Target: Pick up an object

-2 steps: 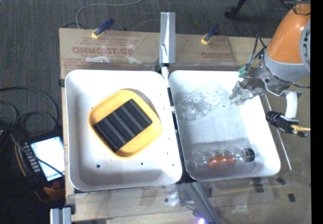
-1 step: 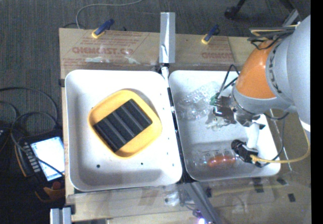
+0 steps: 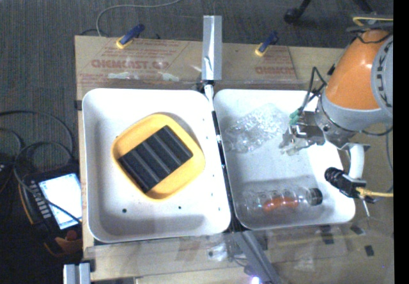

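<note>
Found the gripper [image 3: 295,137] low over the right bin [image 3: 271,171], toward its right side, under the arm's orange band; could not tell whether released or clenched, and saw nothing held in it. Just beside it, to the view's left, noted a crumpled clear plastic wrapper [image 3: 255,126] lying on the bin floor near the back wall; judged it the nearest candidate. Reckoned it very light, soft and springy, likely to collapse and slide under a pinch, so best taken at a bunched ridge rather than a flat flap. Nearer the front wall, spotted a clear bottle [image 3: 281,201] on its side with something orange inside, well apart from the wrapper. Judged it stiffer and a little heavier, smooth and prone to roll; would take it across the middle of the body, square to its length. Farther out, in the left bin [image 3: 102,199], saw a yellow tray [image 3: 160,156] with a black ribbed top, probably too broad for this grasp.
</note>
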### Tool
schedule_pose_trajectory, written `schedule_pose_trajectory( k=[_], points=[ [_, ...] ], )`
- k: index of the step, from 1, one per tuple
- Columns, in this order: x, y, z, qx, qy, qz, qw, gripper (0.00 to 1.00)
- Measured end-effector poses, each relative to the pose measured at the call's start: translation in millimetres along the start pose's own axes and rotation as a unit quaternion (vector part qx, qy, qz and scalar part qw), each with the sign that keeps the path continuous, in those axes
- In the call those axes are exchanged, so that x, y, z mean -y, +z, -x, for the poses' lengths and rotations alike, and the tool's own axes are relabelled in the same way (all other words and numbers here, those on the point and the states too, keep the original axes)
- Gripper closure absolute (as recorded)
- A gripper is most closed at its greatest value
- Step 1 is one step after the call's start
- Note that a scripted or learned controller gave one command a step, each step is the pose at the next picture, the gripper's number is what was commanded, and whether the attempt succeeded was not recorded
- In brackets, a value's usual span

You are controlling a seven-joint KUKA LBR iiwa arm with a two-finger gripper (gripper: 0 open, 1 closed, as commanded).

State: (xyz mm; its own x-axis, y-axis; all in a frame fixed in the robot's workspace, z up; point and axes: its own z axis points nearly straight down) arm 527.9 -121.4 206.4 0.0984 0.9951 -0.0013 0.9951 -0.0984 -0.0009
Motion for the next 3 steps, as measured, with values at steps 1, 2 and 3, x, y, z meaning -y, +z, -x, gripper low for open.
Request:
schedule_pose_trajectory(
  k=[1,2,3],
  points=[
    [47,25,-18,-0.001,-0.018,-0.002,0.9998,0.0],
    [-9,-16,42,0.001,-0.026,0.0,0.9997,0.0],
    [-21,-5,-50,-0.001,-0.006,-0.001,1.0,0.0]
  ],
)
